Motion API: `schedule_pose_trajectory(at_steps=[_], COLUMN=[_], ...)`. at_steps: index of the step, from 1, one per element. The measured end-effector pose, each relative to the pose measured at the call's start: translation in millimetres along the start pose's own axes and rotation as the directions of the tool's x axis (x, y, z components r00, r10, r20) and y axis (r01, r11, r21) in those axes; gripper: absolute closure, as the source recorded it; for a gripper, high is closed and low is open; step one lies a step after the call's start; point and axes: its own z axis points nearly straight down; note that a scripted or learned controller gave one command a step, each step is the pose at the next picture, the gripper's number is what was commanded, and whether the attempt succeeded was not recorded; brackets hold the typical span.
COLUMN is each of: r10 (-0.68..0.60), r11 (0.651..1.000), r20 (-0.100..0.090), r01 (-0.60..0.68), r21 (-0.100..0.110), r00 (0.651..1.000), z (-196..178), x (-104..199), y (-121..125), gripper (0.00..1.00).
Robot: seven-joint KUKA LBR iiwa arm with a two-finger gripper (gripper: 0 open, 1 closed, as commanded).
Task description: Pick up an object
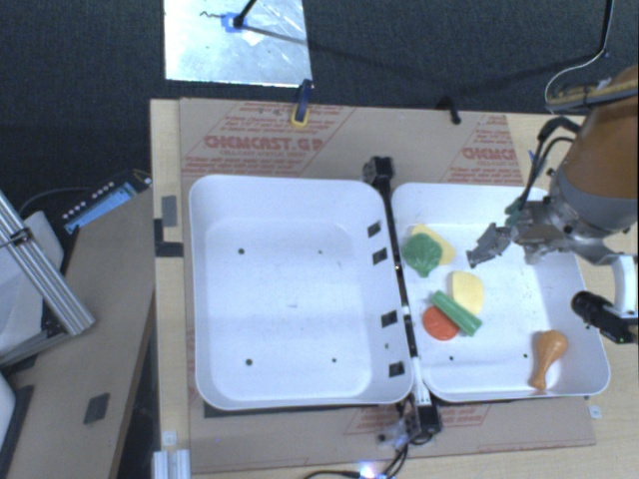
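Camera view: pincer [486, 248] hangs over the right bin [589, 367], fingers apart and holding nothing, just right of the green piece [421, 255].

Toy food [451, 302] clustered mid right bin [589, 367]; seemingly bare floor around.

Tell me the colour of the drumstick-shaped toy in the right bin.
The drumstick-shaped toy is orange-tan, seen in the camera view.
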Motion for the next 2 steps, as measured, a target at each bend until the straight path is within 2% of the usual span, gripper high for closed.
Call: schedule_pose_trajectory(at_steps=[1, 2], r10=[0.003, 0.001], r11=[1.000, 1.000], r20=[0.000, 0.001], r01=[-0.003, -0.001], r21=[0.010, -0.002], r00=[1.000, 1.000], z=[169, 149], x=[-31, -31], y=[40, 44], gripper=[0.00, 1.00])
